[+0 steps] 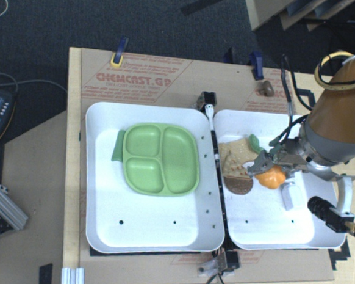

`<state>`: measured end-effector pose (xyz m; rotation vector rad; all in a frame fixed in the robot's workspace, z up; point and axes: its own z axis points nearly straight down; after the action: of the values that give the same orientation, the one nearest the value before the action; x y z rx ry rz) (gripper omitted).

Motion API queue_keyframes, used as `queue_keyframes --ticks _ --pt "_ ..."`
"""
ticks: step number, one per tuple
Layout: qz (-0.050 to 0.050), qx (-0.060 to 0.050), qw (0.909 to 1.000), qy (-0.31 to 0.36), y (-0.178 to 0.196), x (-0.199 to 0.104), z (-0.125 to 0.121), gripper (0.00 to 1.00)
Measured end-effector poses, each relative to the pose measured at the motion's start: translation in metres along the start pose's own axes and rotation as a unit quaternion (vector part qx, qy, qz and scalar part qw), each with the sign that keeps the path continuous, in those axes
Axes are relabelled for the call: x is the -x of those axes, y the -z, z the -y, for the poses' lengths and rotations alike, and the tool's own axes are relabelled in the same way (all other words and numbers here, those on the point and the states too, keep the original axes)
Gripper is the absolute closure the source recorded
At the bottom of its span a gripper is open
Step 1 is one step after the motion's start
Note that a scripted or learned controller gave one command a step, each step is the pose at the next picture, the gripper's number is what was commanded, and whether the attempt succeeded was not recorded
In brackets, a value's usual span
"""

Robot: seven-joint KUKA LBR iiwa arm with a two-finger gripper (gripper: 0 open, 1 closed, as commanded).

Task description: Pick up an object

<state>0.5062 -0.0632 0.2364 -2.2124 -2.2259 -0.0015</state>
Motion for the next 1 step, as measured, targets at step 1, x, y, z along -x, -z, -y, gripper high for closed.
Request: queue_keyframes --ticks 1 --pt "0.0 -0.001 1.0 0.0 0.0051 -0.0527 0.0089 1.0"
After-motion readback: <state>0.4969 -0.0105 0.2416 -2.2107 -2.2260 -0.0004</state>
